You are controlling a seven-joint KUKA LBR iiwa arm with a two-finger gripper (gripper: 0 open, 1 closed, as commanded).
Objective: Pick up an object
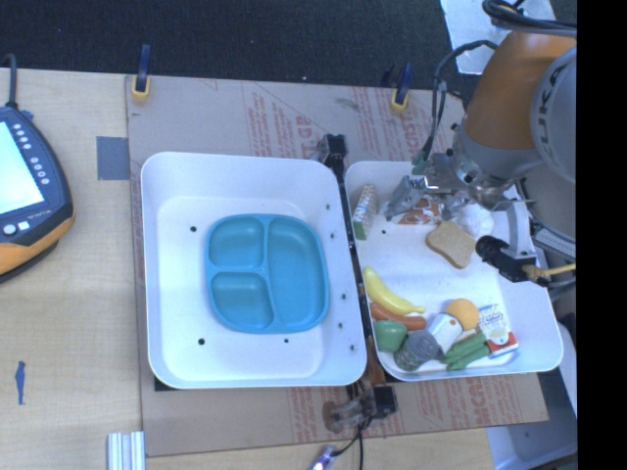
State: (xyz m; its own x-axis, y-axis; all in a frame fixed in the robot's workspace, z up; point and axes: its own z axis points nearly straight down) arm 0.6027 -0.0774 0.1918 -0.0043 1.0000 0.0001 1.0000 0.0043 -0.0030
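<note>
My gripper [412, 195] hangs low over the far end of the right bin [423, 270], just above a small orange-and-white item [425, 213]. A slice of toy bread [451, 245] lies just to its right and nearer the front. Along the bin's left wall lies a small greenish can [364, 205]. At the near end sit a yellow banana [390, 294], an orange [461, 312], a green pepper [389, 335], a grey lump [421, 351] and a small carton [494, 323]. Nothing can be seen in the gripper's grasp.
The left bin [176, 233] holds a blue divided plate [266, 272]. A control pendant [24, 189] lies at the bench's left edge. Clamps [142, 74] [400, 86] hold the cardboard at the back. The arm's grey and orange body [514, 86] fills the upper right.
</note>
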